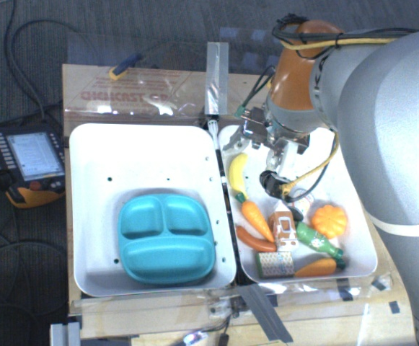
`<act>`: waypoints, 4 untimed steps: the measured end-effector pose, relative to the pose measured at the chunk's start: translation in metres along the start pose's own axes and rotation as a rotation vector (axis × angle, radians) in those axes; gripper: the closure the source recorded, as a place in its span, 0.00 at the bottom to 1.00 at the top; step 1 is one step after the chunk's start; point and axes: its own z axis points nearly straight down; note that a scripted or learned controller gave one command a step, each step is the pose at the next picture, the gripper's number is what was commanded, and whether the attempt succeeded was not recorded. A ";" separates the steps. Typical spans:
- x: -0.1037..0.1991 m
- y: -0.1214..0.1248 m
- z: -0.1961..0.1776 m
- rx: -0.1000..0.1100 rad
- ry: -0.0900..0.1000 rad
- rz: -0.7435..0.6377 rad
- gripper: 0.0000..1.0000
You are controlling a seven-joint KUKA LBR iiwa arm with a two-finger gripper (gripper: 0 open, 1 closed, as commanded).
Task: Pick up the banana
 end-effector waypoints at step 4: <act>-0.077 0.082 0.086 0.014 0.003 -0.580 1.00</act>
